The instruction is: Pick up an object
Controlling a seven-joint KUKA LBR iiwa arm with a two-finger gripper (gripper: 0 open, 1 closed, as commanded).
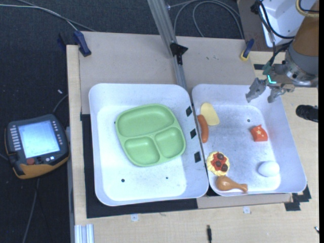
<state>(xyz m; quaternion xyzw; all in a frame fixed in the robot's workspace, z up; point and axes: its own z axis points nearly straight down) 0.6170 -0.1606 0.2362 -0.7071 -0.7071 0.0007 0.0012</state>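
Bench: two white bins [101,135]; one green tray [150,134]; six toy foods [259,133]; gripper [265,91] spread, holding nothing.

Bright, even light from overhead fills the scene, and the two white bins [101,151] come out almost washed, with a faint bluish cast on their walls. Shadows are soft and short: a thin dark rim lies under the green divided plate [150,134], and a small patch sits beside the white egg [268,168] at the near right. Focus is fair at the centre, but the gripper [267,90] at the far right is slightly smeared, and the dark floor at left loses detail.
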